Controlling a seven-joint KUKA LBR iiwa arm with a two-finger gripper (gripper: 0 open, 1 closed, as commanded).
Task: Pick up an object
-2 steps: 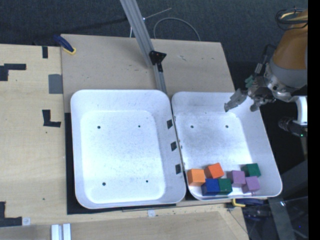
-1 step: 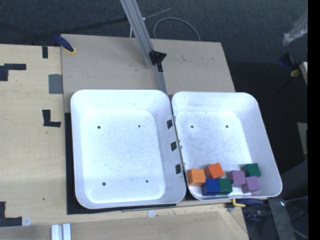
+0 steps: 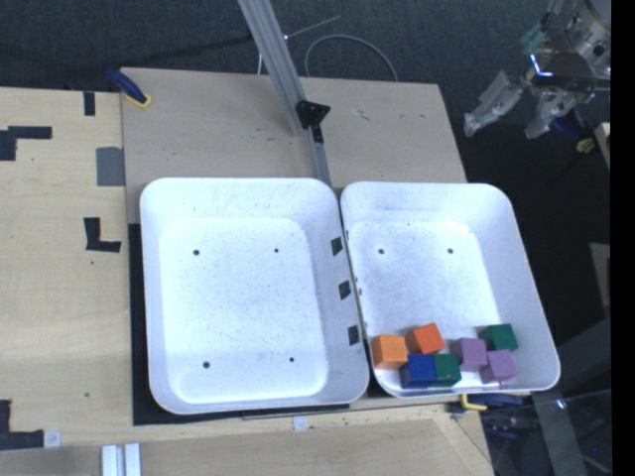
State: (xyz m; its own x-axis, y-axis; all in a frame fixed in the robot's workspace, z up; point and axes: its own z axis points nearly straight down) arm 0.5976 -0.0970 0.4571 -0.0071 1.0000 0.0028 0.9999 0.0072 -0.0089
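Several small blocks lie clustered along the near edge of the right bin (image 3: 516, 236): two orange blocks (image 3: 390, 350) (image 3: 427, 338), a blue block (image 3: 422, 368), a green block (image 3: 447, 368), two purple blocks (image 3: 473, 351) (image 3: 501, 365) and a dark green block (image 3: 498, 337). My gripper (image 3: 516, 109) hangs high at the upper right, beyond the bench's far right corner and well away from the bins. Its two fingers are spread apart with nothing between them.
The left bin (image 3: 149, 266) sits beside the right one on the wooden bench. A slanted metal rail (image 3: 273, 43) with a black clamp (image 3: 314, 114) runs down to the gap between the bins. A blue and yellow tool (image 3: 129, 85) lies at the far left.
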